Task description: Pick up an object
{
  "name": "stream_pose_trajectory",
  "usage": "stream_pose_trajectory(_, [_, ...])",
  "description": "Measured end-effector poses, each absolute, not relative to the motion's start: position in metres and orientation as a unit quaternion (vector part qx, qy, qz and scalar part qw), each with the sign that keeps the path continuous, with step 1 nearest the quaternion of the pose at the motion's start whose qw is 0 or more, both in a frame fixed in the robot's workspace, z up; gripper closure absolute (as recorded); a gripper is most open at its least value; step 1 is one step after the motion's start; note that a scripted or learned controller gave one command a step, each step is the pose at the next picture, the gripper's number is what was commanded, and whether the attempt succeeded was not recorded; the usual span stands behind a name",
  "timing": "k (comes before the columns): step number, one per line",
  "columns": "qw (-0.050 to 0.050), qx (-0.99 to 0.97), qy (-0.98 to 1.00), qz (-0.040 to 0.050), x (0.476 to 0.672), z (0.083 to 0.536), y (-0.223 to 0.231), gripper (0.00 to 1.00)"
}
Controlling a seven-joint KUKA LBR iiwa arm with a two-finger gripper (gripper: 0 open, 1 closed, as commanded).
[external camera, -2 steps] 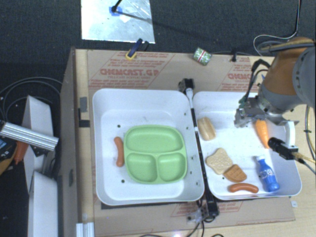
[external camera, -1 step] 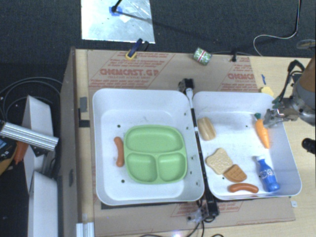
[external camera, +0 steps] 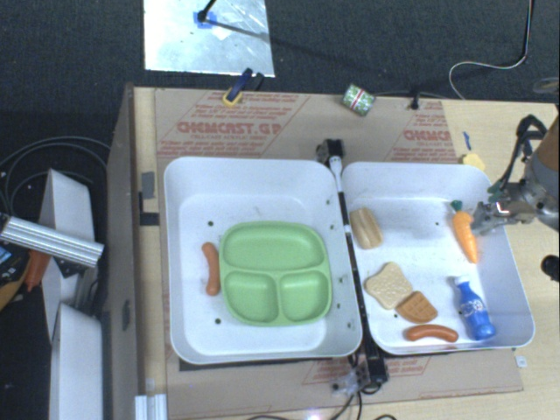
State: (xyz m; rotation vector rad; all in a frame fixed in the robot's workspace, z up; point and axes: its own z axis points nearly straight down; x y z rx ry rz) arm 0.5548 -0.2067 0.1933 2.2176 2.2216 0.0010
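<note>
Carrot, basically: the orange plastic toy carrot with a green top (external camera: 465,234) lies at the right edge of the right-hand shallow white bin (external camera: 411,186), long axis running roughly up-down the view, green end farthest from the camera. The pincer (external camera: 490,213) sits just to its right and a touch above, nearly touching the top end. Can't tell if it's apart or together, too blurry. So my guess is the carrot's the target, just a short hop left. The blue plastic bottle (external camera: 472,308) lies nearer the camera, well clear.

Two bins (external camera: 175,234) (external camera: 516,322), two sausages (external camera: 211,268) (external camera: 430,332), one carrot (external camera: 465,234)
</note>
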Motion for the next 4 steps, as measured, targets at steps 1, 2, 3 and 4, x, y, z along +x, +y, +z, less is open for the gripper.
stream_pose_trajectory(1, [0.000, 0.706, 0.709, 0.0012, 0.514, 0.226, -0.109, 0.00])
stream_pose_trajectory(2, [0.000, 0.707, 0.707, -0.0005, 0.486, 0.172, -0.176, 0.00])
stream_pose_trajectory(3, [0.000, 0.706, 0.708, 0.0002, 0.539, 0.140, -0.122, 0.00])
stream_pose_trajectory(4, [-0.001, 0.706, 0.708, -0.0001, 0.513, 0.098, -0.093, 0.00])
